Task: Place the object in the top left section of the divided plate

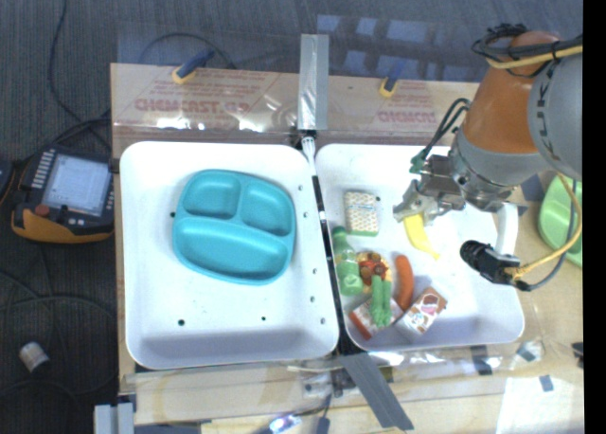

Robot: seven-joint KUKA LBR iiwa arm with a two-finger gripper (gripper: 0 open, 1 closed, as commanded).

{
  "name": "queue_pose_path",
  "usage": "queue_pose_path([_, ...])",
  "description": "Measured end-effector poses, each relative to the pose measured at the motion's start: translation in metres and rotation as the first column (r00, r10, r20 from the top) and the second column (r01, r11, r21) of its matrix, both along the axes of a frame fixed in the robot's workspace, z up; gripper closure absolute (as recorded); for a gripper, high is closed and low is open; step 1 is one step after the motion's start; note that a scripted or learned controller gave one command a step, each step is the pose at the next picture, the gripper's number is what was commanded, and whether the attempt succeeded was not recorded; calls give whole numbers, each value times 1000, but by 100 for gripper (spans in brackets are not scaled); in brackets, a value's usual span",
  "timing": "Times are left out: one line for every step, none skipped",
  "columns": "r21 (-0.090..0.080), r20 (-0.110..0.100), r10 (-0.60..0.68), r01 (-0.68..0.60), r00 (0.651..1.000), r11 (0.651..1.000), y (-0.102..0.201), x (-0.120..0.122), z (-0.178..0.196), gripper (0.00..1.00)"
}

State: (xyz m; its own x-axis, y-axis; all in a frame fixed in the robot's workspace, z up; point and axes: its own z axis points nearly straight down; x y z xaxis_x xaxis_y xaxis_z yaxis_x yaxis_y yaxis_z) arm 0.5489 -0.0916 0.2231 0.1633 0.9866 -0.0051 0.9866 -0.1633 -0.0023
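Your arm (516, 110) reaches in from the right of the frame; its gripper (423, 212) clasps the banana (420, 233) over the right bin (473, 323). The plate (235, 226) lies in the left bin (151, 318).

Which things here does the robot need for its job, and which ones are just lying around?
For the job:
- turquoise plastic divided plate in the left bin
- yellow banana-shaped toy beneath the gripper

Lying about, right bin:
- pale rectangular cracker packet
- orange carrot-shaped toy
- red-and-white carton
- green toy vegetables
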Motion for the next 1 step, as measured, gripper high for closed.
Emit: queue_pose_path([4,0,246,-246,969,969,-7,-31,0,100])
